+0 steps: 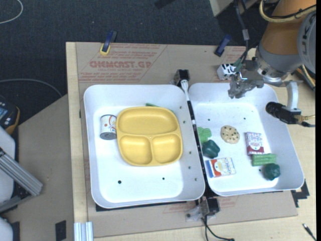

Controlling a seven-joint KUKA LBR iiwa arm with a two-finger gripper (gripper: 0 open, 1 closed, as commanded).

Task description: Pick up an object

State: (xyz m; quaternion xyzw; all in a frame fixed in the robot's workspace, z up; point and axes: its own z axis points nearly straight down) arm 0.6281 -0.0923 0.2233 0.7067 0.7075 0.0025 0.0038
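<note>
The cookie (230, 134) is the pick I would go for, since it lies nearest my gripper (239, 90) of anything in the right bin (288, 157). From the gripper it sits below in the camera view and a touch to the left, so the coming move is mostly a travel toward the near side of the bin and then a descent. The gripper hangs over the far edge of that bin, close to its back wall, with nothing between its fingers that I can see; whether they are parted or closed I cannot tell from this slanted look.

The cookie is a small round tan disc with dark specks, lying flat on the white floor, with no long axis to line up on. It has bare floor on all sides. Left of it and farther from the gripper lie a light green piece (203, 133) and a dark green pepper-like thing (210, 148); to its right stands a small red and white packet (255, 142). Being flat and thin, I judge it hard to pinch; the fingers would need to go right down to the floor.
</note>
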